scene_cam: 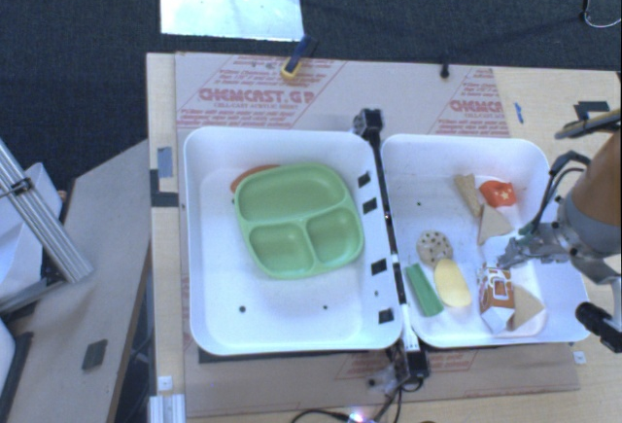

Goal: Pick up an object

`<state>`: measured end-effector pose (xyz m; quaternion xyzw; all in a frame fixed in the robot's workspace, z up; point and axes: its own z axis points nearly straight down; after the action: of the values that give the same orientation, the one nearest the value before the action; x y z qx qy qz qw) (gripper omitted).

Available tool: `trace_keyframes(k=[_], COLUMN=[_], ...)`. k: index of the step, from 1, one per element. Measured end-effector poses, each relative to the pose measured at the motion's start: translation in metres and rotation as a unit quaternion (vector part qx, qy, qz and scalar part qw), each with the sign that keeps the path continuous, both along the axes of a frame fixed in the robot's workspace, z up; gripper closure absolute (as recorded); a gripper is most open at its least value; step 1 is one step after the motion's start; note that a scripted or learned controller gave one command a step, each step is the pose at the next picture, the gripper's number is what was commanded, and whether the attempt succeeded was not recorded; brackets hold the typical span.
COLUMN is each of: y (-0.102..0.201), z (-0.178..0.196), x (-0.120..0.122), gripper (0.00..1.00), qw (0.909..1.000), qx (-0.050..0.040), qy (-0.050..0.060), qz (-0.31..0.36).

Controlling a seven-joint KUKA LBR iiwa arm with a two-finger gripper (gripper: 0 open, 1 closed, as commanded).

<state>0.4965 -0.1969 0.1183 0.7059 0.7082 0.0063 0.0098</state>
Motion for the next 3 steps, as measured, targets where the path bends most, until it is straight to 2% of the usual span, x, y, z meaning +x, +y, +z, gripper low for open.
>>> trace_keyframes(k=[1,2,3], y=[0.005,0.005,0.058], z=[0.061,0.109,0.119], x=[-0.002,-0.001,0.016], gripper=[1.00,1.00,1.00], qw=[1.0000,1.0000,0.9999], qx=[0.0013,0.0013,0.0027], qy=[0.009,0.008,0.009], qz=[0.001,0.001,0.004])
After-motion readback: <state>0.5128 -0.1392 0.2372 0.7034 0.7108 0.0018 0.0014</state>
